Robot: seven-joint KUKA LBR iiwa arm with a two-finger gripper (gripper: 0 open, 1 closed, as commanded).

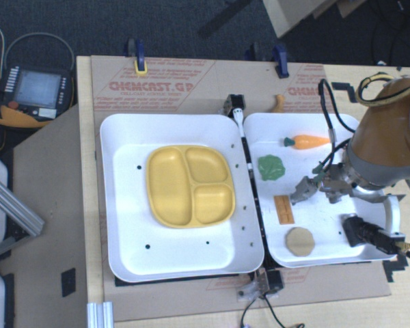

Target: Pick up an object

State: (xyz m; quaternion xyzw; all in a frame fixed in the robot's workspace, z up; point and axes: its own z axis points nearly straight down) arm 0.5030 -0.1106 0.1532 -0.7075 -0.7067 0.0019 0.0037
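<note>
The right bin (328,251) holds several small objects. An orange carrot with a green top (306,141) lies near its far edge. A green leafy piece (271,167) sits at its left side. Below that lie a flat orange-brown bar (283,209) and a round tan disc (301,241) near the front edge. My gripper (319,188) hangs over the middle of this bin, to the right of the bar and the green piece. Nothing is visibly held in it.
The left bin (123,203) carries a yellow divided plate (190,184) at its centre. The arm's bulky brown-orange body (386,139) covers the right bin's right side. A black fitting (365,234) sits at the bin's front right. Clamps stand along the bench's far edge.
</note>
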